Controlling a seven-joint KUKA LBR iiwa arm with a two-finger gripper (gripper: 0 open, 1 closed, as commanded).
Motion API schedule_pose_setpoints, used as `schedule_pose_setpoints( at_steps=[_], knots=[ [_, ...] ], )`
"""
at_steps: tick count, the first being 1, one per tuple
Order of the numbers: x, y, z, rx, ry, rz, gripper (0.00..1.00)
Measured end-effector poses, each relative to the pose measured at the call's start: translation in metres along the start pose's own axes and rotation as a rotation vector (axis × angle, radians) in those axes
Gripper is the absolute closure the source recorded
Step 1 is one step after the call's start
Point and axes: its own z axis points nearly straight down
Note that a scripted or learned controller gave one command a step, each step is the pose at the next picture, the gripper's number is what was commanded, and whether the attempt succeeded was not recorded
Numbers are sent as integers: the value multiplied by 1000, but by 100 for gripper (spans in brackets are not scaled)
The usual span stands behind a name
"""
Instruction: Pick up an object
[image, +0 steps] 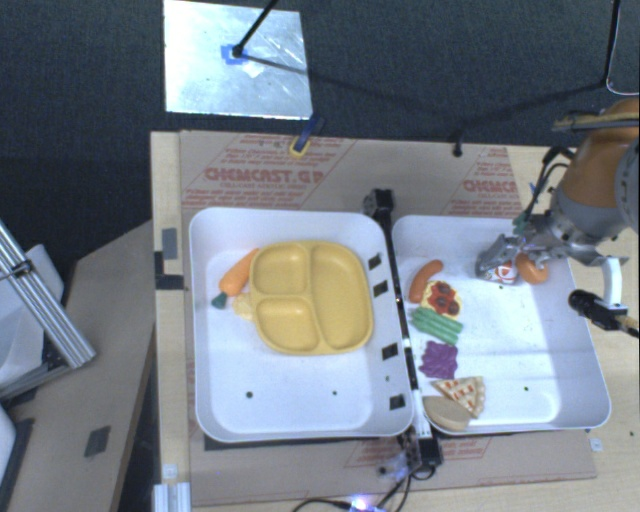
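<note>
Camera view: gripper (507, 262) low at upper right of right bin (560, 410).
Jaws: cannot tell.
Nearest: orange-red toy food (532, 268), just beside.
Progress: nothing visibly lifted.

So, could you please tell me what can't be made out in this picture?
- Gripper: too small and blurred in the camera view to judge its fingers.
- Orange item by the gripper: partly behind the wrist, identity unclear.
- Carrot: one side tucked under the yellow tray.
- Arm: cut off by the right edge.
</note>
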Motion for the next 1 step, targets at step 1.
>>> schedule_pose_setpoints(
  at_steps=[1],
  knots=[
    [-2,7,8,-22,-6,-2,0]
  ],
)
